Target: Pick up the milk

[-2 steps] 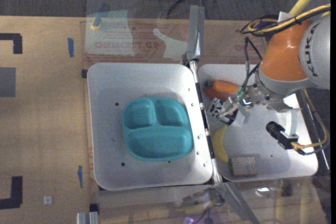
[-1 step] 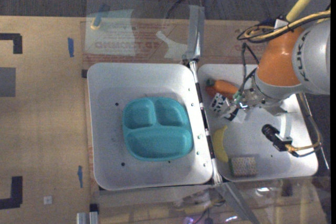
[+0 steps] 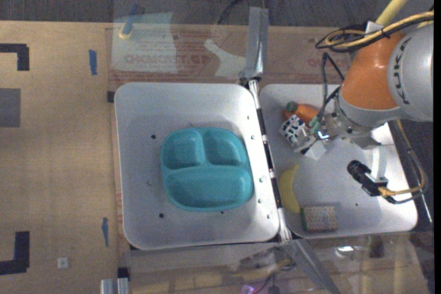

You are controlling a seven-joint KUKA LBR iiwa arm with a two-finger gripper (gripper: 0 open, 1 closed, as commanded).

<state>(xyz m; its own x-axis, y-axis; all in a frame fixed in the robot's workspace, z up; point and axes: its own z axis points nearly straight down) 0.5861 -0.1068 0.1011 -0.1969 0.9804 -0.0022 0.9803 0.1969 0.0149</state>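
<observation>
The milk (image 3: pixel 292 129), a black-and-white patterned carton, is seen lying in the right bin (image 3: pixel 358 217) near its left wall, beside an orange item (image 3: pixel 303 109). The claw (image 3: pixel 318 138) is lowered just beside it; its state cannot be told. No lift is yet accomplished.

The arm (image 3: pixel 396 82) comes in from the right edge, grey casing up top, the orange band bulging just above the wrist; the wrist bends down and to the left, tipping the tool end low over the right-hand bin; the gripper (image 3: pixel 310 135) sits at the arm's leftmost reach, pointed left and slightly down; dark cables loop over the orange band and trail back to the right; the finger gap is too small and shadowed to read.
</observation>
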